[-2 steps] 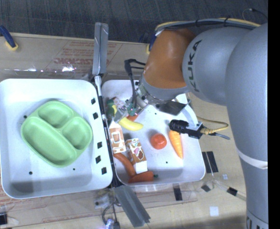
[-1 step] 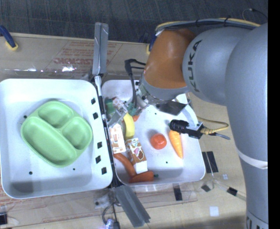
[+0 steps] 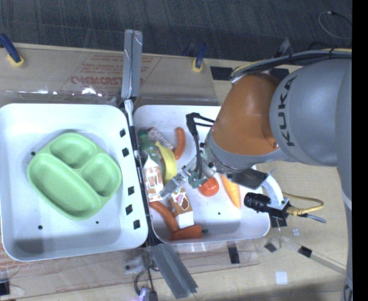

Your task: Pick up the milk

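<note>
Two white bins (image 3: 8, 168) sit on the counter (image 3: 58, 61); one green plate (image 3: 75, 174), two milk cartons (image 3: 152, 177), "KUKA" on the arm (image 3: 283, 115); pincer (image 3: 193, 175) state unclear.

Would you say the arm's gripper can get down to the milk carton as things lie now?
Probably yes: the milk carton lies uncovered on top, just below the gripper, though the banana and sausages crowd it.

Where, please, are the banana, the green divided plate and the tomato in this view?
banana (image 3: 167, 160), camera view, middle of its yellow curve.
green divided plate (image 3: 75, 175), camera view, central ridge.
tomato (image 3: 209, 186), camera view, its red top.
</note>
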Motion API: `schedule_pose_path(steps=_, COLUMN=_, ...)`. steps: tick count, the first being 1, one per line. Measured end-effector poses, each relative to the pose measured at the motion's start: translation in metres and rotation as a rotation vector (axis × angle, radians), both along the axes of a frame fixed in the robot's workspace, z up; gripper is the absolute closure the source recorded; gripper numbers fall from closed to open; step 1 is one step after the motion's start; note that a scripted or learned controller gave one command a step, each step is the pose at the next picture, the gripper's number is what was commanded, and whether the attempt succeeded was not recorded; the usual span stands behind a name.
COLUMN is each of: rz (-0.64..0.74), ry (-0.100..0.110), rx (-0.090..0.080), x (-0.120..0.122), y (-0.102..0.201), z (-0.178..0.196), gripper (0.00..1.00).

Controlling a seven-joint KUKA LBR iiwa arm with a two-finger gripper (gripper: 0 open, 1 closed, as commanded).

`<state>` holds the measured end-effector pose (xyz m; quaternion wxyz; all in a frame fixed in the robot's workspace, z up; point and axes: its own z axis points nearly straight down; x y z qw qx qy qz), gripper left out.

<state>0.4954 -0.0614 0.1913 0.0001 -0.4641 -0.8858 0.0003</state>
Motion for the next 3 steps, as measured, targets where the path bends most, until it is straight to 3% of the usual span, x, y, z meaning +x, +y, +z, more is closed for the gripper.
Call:
schedule_pose_path(steps=1, rz=0.024, ry=0.0, rx=0.001, x=-0.01, y=-0.052, z=-0.101, gripper=0.0)
schedule_pose_path(steps=2, rz=0.029, ry=-0.002, rx=0.0, x=-0.009, y=-0.052, z=-0.091, gripper=1.0)
schedule_pose_path(steps=3, rz=-0.064, ry=-0.003, rx=-0.001, x=0.004, y=0.032, z=0.0, gripper=1.0)
